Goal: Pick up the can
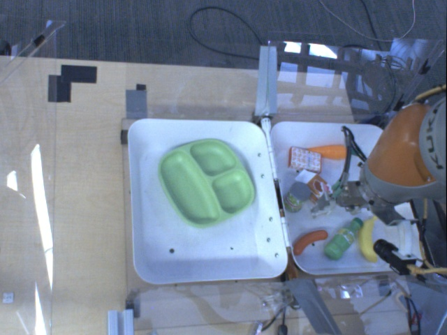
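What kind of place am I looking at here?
Probably a robotics lab test bench: a robot arm reaches over two white bins, one holding toy food like a banana, with loose cables on the floor.

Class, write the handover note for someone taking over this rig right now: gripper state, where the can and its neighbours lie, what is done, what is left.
Gripper: low in the right bin, over the can; grip not clear from the view.
Can: lying in the right bin's middle, beside a grey block, below the red-and-white box and carrot.
Also there: sausage, green bottle, banana.
Left bin: green divided plate.
Done: arm brought to the can.
Left: secure the grasp, lift it.
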You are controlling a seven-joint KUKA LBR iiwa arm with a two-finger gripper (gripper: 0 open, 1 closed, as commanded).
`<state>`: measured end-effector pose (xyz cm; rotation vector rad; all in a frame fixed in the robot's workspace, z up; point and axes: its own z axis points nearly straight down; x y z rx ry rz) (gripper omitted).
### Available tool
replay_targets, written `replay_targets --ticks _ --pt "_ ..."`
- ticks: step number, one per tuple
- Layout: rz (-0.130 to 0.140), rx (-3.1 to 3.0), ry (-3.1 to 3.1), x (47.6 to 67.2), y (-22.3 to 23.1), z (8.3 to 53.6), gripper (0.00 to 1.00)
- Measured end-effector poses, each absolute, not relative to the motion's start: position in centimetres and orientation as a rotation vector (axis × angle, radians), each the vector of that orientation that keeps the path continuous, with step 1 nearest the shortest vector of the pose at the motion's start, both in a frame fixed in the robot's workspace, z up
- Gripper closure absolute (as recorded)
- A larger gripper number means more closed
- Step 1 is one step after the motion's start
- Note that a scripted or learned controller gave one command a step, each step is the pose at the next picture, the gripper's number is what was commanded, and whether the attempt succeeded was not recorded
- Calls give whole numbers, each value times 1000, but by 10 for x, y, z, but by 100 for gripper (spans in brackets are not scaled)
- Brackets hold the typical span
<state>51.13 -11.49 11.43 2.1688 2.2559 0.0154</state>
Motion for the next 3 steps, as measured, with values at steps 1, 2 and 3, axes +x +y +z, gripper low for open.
replay_targets --ticks 1,2,3 --pt "12 2237 2193 580 -128 89 0" --pt "17 2229 2195 582 -127 101 100" --pt "9 2210 2228 601 4 210 100"
